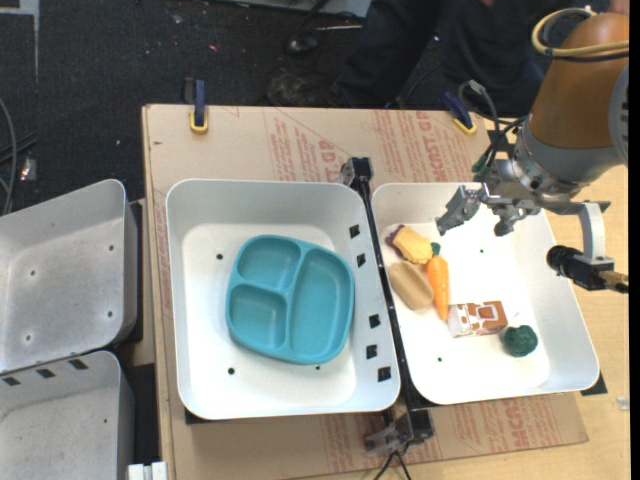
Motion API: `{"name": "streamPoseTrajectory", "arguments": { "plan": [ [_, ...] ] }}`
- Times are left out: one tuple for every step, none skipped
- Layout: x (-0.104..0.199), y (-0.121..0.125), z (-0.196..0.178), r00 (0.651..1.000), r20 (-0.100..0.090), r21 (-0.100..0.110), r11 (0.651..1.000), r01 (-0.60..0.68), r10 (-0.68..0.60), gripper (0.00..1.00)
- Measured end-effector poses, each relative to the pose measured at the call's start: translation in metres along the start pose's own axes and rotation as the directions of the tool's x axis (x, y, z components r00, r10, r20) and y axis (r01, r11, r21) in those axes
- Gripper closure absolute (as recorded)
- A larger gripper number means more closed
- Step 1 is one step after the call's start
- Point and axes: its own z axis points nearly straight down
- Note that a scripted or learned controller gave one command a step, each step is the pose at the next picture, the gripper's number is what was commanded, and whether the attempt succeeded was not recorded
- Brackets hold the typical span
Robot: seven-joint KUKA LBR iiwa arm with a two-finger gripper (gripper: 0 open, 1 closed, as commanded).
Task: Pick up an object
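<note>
Left bin (190, 268): a teal divided plate (291, 299) is lying flat near its middle, well apart from the arm.

Right bin (560, 298): small items are sitting in a cluster in its left half. A yellow piece (411, 245) is lying at the top beside the divider, an orange carrot (439, 282) is pointing down just right of it, and a tan bread-like piece (409, 284) is lying alongside the carrot on its left. Below and right, a brown-and-white carton (477, 318) is lying flat, with a dark green lump (519, 341) just beside it.

The arm (575, 88) is reaching in from the upper right, its orange band high over the bin's far corner. The pincer (482, 208) is hanging above the bin's upper part, fingers spread wide, nothing between them. It is sitting up and right of the yellow piece, apart from it.

Tabletop (260, 138): brown board with clamps at the far edge.
</note>
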Motion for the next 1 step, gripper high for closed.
{"name": "streamPoseTrajectory", "arguments": {
  "plan": [
    [0.0002, 0.002, -0.0066, 1.0, 0.001, -0.011, 1.0, 0.002, -0.002, 0.0]
  ]
}}
